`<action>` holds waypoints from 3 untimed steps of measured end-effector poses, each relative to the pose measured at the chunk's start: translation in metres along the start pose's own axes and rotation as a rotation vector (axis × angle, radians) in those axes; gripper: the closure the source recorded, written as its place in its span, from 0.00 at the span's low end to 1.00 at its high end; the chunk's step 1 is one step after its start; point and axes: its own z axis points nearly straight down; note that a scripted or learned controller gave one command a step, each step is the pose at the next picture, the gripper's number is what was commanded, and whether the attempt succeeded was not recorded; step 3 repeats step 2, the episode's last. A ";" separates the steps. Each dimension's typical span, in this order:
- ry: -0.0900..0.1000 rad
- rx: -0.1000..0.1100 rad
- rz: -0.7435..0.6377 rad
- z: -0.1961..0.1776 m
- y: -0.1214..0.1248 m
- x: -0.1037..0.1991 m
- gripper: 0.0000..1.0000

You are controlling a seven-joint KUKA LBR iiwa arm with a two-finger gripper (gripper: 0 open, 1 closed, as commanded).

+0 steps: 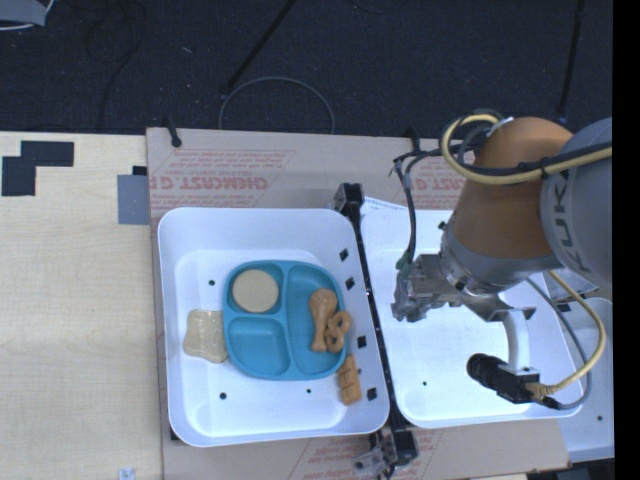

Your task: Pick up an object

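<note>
My gripper [408, 303] hangs over the right bin [440, 388], just right of the divider; its opening I cannot tell. Left of the divider, pretzels [328, 320] lie on the blue tray [262, 353].

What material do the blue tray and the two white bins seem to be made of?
Blue tray: probably moulded plastic, smooth and matte, judging by its even colour and rounded compartment walls. White bins, left and right: likely thin glossy plastic, given the soft sheen and rounded corners.
</note>
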 end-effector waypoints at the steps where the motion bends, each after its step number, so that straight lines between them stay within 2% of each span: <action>1: 0.000 -0.002 -0.002 -0.004 0.009 0.053 1.00; 2: -0.001 -0.002 0.000 -0.002 0.022 0.101 1.00; 3: -0.001 -0.002 0.000 -0.002 0.022 0.101 1.00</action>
